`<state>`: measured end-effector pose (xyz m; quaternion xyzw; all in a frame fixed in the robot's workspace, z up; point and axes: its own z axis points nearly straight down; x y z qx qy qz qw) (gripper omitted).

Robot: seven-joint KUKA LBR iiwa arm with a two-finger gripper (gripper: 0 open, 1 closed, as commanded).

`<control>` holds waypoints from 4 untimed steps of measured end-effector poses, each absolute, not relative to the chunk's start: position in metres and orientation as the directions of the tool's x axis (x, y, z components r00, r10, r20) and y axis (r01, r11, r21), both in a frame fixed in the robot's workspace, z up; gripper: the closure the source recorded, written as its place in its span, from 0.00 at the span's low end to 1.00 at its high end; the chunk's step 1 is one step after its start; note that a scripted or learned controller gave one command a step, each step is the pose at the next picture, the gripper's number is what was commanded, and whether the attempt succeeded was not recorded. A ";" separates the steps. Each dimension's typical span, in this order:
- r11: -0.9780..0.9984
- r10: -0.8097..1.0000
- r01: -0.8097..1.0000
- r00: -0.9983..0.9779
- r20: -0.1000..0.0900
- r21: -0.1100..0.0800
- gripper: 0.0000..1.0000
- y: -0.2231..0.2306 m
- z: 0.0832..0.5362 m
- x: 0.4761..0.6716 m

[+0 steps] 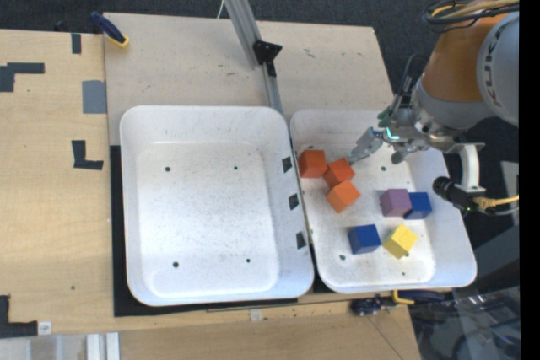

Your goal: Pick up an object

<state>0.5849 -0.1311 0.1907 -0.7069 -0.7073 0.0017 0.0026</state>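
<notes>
While the gripper [369, 147] hangs low over the right bin [447, 270], whether it is wide or narrow cannot be told. Just beyond its tip sit three orange cubes [342, 196], touching. I judge a straight descent onto the outermost one wisest. Cubes have no long axis; their faces sit slightly skewed to the bin walls.

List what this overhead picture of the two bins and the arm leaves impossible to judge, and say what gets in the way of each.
- Gripper, camera view: too small and blurred to tell whether its fingers are open or shut.
- Three orange blocks: they crowd together, so the touching faces are hidden by one another.
- Purple block and the dark blue block beside it: too small to tell touching from a thin gap.
- Arm: cut off by the right edge.
</notes>
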 end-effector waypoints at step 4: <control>0.003 1.000 1.000 -0.003 0.001 0.003 1.00 -0.130 0.104 0.577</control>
